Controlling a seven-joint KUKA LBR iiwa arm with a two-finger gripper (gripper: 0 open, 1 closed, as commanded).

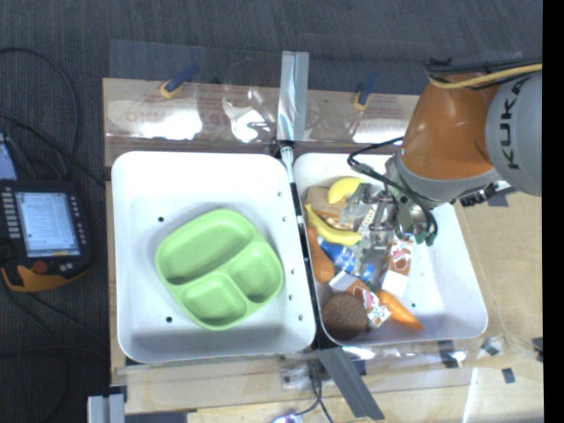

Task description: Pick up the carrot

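The arm reaches in from the right, its orange band bulking over the upper right corner of the right bin (458, 263) and hiding that corner's rim. Below the band the gripper (377, 227) hangs over the middle of the bin's clutter; its metal parts blend with the wrappers and cables beneath, and whether the claw is open or closed cannot be told from this slant, nor whether anything sits in it. The carrot (398, 310) lies near the bin's front edge, pointing toward the lower right, its thick end tucked against other items so that only the tapered orange part shows plainly. Just to its left sits a brown, rough round object (344, 314), hard to identify. A second orange shape (320, 258) runs along the bin's left wall, partly covered; what it is stays unclear. A banana (332, 227) curves beside it, and a yellow rounded item (343, 189) lies behind, half hidden by the gripper. A blue packet (345, 258) and a white-and-red packet (401, 261) are partly overlapped. The left bin (141, 192) holds a green divided plate (220, 267). A handheld control pendant (44, 232) lies at the far left, cut off by the frame.
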